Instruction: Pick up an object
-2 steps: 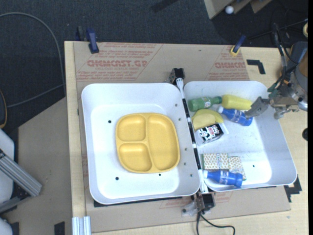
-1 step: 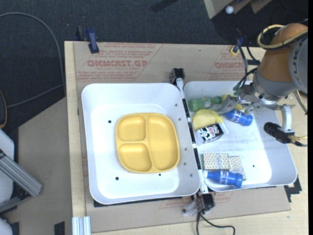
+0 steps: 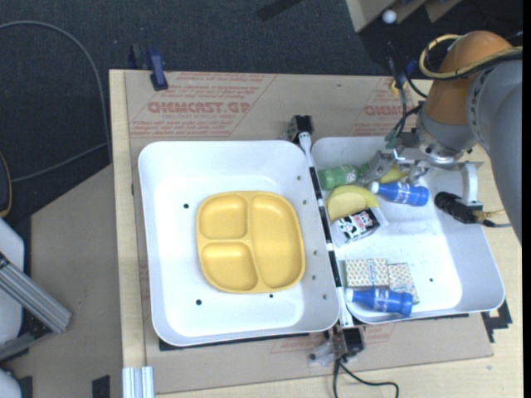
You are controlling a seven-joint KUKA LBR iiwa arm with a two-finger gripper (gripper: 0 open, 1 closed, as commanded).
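My gripper (image 3: 398, 161) hangs low over the far part of the right bin (image 3: 465, 272), beneath the orange band of the arm. Just below it lies a blue bottle (image 3: 404, 194) with a white cap pointing left. A yellow banana-like piece (image 3: 348, 198) and a green object (image 3: 338, 177) lie to its left by the bin's wall. A small black-and-white pack (image 3: 358, 225) sits under the banana. At the near edge lie a checkered box (image 3: 377, 273) and a second blue bottle (image 3: 383, 300).
The left bin (image 3: 166, 247) holds a yellow divided plate (image 3: 250, 241) at its middle. A ridge with black clips separates the two bins. The arm's grey body covers the right bin's far right corner.
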